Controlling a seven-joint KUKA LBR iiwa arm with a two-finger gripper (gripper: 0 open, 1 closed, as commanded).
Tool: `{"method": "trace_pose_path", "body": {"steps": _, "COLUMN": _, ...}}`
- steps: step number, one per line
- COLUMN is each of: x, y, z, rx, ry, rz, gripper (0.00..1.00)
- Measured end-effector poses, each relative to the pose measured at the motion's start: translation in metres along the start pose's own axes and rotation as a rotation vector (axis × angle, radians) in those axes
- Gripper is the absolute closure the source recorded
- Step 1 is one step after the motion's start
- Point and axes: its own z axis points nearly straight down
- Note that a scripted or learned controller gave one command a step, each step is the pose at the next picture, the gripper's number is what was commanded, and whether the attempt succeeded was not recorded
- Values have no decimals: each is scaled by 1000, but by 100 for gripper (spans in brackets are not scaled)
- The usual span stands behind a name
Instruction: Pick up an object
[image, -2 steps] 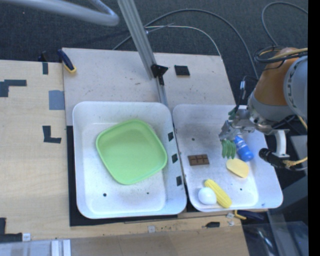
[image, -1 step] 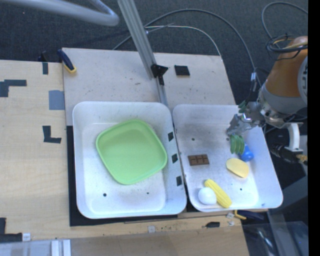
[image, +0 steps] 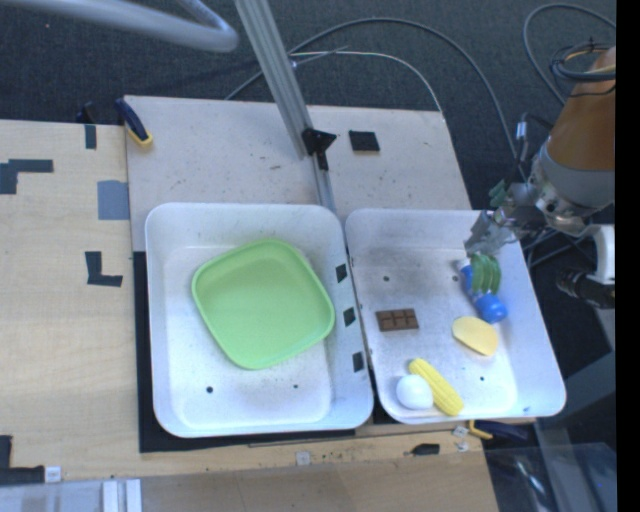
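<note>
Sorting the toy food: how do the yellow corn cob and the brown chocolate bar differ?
The yellow corn cob is long and rounded; the brown chocolate bar is flat and rectangular. The cob lies diagonally, touching a white ball; the bar lies alone, level across the view. Both rest in the right white bin.

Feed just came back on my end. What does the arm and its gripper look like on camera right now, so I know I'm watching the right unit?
The arm is a rounded, bulky body with an orange-brown band over a grey section. Below it sits a white, blocky wrist part with dark cables looping beside it. The gripper is a small grey metallic two-finger piece at the arm's tip. No lettering or markings are readable.
</note>
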Motion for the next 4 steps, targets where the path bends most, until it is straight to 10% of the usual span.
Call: {"method": "trace_pose_path", "body": {"steps": 4, "x": 208, "y": -79, "z": 17, "rx": 4, "ry": 2, "rz": -3, "gripper": 100}}
